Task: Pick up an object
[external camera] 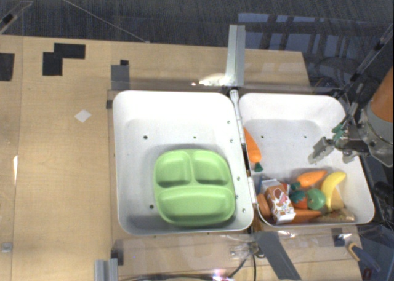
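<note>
My gripper [335, 152] hangs over the right side of the right bin [289, 117], its two grey fingers [320, 149] spread open with nothing between them. Just below it lies a heap of toy food along the bin's front wall: a yellow banana [333, 186], an orange carrot piece [309, 178], a green pepper [316, 199], a small printed carton [280, 201] and a reddish sausage [303, 215]. Another carrot [252, 147] lies apart against the bin's left wall.
The left bin [132, 126] holds a green divided plate [194, 186] towards its front. A metal post [236, 58] stands behind the wall shared by the two bins. Wooden bench top spreads out to the left.
</note>
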`<state>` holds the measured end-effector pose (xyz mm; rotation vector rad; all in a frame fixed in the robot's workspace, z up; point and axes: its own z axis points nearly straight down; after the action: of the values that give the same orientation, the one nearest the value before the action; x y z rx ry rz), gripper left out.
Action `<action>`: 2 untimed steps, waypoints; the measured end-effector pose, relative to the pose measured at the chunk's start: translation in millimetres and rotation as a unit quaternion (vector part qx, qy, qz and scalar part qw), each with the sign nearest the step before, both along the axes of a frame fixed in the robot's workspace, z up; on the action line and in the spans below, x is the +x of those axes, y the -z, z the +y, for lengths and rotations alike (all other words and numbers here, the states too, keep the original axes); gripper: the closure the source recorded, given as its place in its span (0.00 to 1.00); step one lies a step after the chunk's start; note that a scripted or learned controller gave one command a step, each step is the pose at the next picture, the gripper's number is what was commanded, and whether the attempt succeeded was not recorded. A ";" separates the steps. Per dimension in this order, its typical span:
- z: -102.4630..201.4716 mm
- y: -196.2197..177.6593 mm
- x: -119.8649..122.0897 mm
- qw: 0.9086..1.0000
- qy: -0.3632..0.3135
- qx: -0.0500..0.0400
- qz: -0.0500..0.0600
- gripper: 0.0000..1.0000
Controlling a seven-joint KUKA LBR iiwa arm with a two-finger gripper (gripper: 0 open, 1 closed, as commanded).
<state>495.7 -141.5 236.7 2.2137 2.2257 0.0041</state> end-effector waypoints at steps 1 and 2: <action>-60.1 136.3 -4.6 1.000 0.010 0.000 -0.001 0.00; -60.8 121.6 -0.4 1.000 0.011 -0.002 -0.008 1.00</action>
<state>495.4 -202.3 115.2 2.2273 2.1922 0.0155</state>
